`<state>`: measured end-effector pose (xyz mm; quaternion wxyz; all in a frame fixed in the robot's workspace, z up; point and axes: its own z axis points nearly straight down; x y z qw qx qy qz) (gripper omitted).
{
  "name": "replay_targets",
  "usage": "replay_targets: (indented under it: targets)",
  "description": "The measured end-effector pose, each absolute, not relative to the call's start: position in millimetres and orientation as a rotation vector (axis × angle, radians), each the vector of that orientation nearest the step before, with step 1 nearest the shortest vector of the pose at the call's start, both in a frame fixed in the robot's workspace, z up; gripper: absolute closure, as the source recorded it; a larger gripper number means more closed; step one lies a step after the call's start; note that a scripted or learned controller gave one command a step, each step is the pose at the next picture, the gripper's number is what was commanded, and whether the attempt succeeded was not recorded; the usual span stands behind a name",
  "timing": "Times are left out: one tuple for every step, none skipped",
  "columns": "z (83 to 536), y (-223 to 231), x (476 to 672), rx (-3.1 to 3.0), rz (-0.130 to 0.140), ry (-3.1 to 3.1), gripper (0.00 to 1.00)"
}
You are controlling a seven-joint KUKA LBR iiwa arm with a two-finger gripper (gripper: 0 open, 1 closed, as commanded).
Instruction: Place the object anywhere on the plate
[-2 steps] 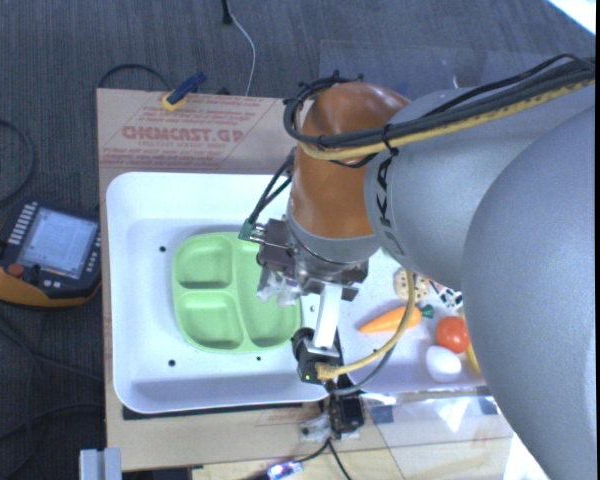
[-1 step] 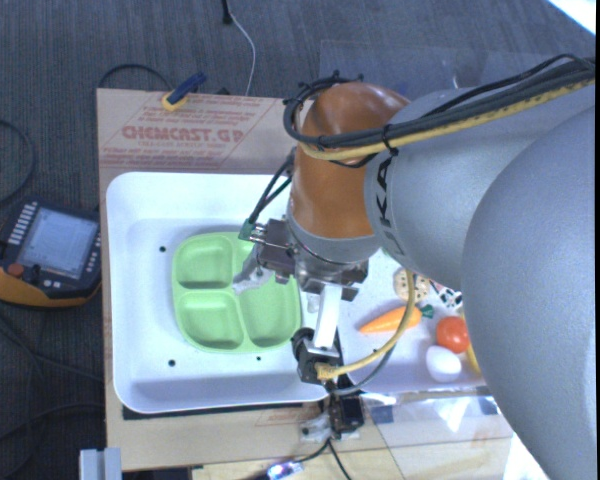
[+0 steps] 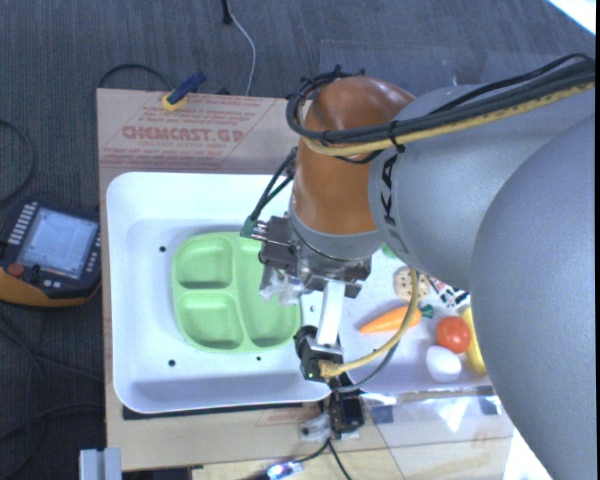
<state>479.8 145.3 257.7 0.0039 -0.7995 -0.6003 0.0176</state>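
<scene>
The grey arm with its orange band [image 3: 345, 148] hangs over the right part of the light green, three-compartment plastic plate [image 3: 215, 293], which lies in the left shallow white bin [image 3: 140, 218]. That suits a release onto the plate. The tool [image 3: 285, 283] sits low above the plate's right compartment; whether it grips anything, I cannot tell. Something pale shows beneath it, too blurred to name. In the right bin lie an orange toy carrot [image 3: 390, 319], a red tomato [image 3: 453, 334] and a white egg [image 3: 442, 363]. The far cardboard [image 3: 180, 133] reads "CHEMCAST GP".
</scene>
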Motion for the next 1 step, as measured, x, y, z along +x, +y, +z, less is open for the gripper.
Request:
replay_targets:
  targets:
    - [265.3,145.2,479.2,-2.504,0.066,-1.882,1.00]
